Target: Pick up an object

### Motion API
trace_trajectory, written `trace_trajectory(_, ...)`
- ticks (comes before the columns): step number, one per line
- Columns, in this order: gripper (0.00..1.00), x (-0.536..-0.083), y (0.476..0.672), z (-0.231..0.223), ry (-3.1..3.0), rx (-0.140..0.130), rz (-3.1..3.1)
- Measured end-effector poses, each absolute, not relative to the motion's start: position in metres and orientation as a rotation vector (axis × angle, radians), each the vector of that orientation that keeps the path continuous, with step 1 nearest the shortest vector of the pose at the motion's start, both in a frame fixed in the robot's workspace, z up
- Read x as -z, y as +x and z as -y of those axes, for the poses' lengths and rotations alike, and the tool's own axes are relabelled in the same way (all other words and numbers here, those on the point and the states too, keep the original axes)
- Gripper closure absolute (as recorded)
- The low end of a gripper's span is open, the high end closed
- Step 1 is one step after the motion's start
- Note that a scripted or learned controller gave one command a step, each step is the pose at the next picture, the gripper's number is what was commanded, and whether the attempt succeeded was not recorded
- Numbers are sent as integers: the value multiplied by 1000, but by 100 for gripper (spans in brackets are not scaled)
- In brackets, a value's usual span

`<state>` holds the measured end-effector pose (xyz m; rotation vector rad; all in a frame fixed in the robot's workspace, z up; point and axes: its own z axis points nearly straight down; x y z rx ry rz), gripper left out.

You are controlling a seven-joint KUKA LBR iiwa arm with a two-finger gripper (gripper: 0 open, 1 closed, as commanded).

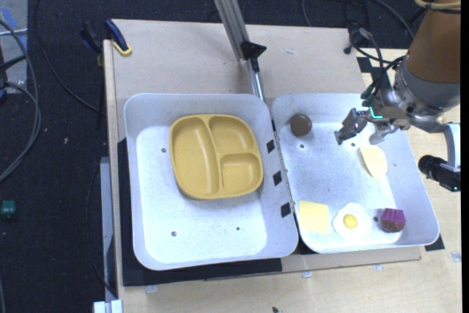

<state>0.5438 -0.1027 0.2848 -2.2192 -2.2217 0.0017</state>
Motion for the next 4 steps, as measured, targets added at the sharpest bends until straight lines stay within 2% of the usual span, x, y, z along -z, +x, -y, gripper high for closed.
trace_trajectory(1,0,-285,544,103,-2220,-1,2222)
trace_trajectory(2,0,-237,547,110,-2221,-6,2217)
trace_trajectory(4,0,-124,539,126,-2220,-6,2215)
